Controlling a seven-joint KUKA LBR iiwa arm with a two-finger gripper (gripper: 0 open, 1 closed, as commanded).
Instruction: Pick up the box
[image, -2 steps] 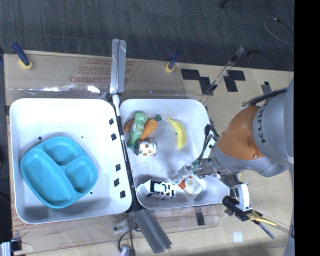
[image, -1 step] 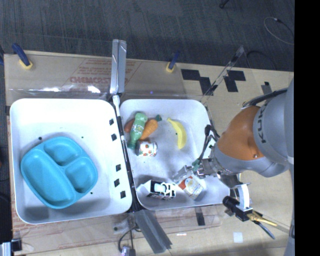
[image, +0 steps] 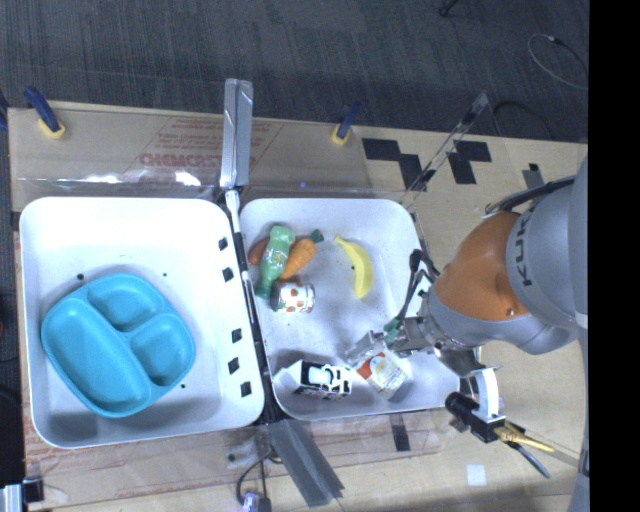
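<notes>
Two white bins sit side by side on the table (image: 500, 180), and the work is all in the near part of the right bin (image: 335, 212). Nearest us, close to that bin's near wall, lies a small black-and-white item (image: 325, 378). Just right of it is the box (image: 386, 373), which we take to be the red-and-white carton lying tilted on the bin floor.

The gripper (image: 372, 347) hangs right over the box's far-left edge, at or very near it. From this slant we cannot tell whether it is open or closed, and nothing shows the box gripped. Before lifting, we would want the gripper centred over the box's middle, not its edge, and turned to span its narrower sides. It should come straight down so the tilted carton does not skid toward the near wall. We would also keep clear of the black-and-white item, which sits near enough to be nudged.

Farther in lie a spotted white cup (image: 294, 297), a banana (image: 357, 265), a carrot (image: 297, 257) and a green bottle (image: 274, 258), all well apart from the box. The left bin (image: 60, 215) holds a blue divided tray (image: 115, 343). The bin floors look smooth and slippery. Beyond them the table is brown board with clamps, and past that is dark floor.
</notes>
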